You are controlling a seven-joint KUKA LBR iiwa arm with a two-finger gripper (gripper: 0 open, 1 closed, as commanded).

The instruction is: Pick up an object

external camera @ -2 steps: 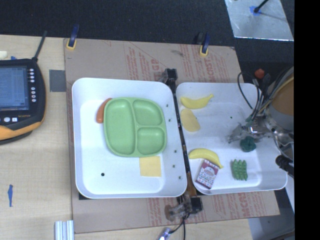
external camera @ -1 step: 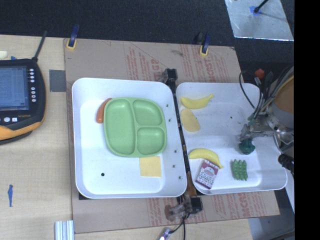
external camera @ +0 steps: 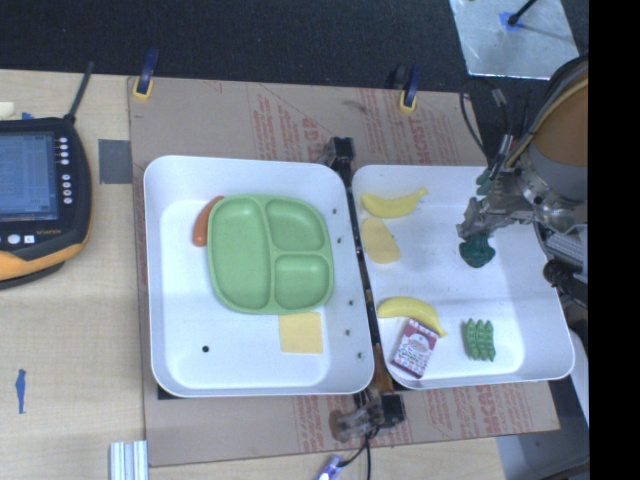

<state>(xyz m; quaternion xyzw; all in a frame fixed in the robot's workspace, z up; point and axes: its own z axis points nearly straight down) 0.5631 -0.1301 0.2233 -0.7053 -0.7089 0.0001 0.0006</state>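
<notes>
the surface point(external camera: 70, 328) carries two white bins side by side. the left bin point(external camera: 175, 368) holds a green divided plate point(external camera: 270, 253), with an orange sausage-like piece point(external camera: 203, 220) tucked at its left edge and a yellow square slice point(external camera: 301, 333) just below it. the right bin point(external camera: 520, 298) holds two bananas point(external camera: 392, 203) point(external camera: 410, 311), a pale yellow piece point(external camera: 380, 240), a red packet point(external camera: 414, 350) and a small green bumpy item point(external camera: 479, 339). the arm's pincer point(external camera: 482, 230) hangs right over a dark teal object point(external camera: 477, 253) in the right bin; whether it is wide or narrow, i cannot tell. that object looks small, light and probably stiff plastic, so gripping across its rounded body seems safest.
</notes>
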